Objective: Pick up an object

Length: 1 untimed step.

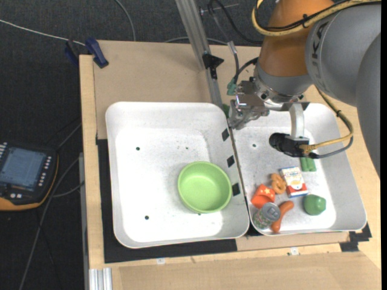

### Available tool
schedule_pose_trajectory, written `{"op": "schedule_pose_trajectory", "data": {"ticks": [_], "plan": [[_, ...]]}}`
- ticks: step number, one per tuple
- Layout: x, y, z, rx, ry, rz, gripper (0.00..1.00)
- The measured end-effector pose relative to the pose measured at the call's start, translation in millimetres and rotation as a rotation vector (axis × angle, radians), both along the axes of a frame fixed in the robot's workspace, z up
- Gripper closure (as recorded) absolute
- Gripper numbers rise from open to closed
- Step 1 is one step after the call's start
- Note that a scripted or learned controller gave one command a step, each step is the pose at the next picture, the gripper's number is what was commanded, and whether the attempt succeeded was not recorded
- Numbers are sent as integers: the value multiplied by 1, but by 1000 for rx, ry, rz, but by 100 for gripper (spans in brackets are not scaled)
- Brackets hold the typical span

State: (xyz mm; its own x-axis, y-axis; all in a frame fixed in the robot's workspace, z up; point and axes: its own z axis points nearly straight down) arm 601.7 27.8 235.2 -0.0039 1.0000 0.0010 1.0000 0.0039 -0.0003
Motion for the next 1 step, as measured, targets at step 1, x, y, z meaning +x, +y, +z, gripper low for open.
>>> {"op": "schedule_pose_trajectory", "data": {"ticks": [1], "plan": [[-22, 54, 7, 1, -1, 1, 100]]}}
